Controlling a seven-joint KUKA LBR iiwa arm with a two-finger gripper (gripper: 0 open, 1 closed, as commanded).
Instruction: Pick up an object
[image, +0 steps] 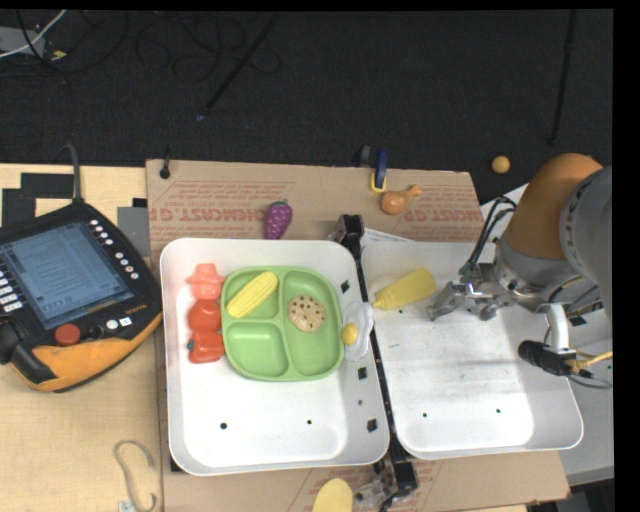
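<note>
— Which step are you on?

— The approach, I judge. My gripper (447, 303) hangs low over the right bin (480, 400), at its upper part, with nothing between the fingers. They look slightly spread, though I can't be sure.

— And the thing to pick?

— The yellow bottle (404, 289) lies on its side in that same bin, just beside my gripper, toward the left bin (260, 420).

— What does the next move call for?

— Shifting left over the bottle, straddling its body, then closing.
</note>
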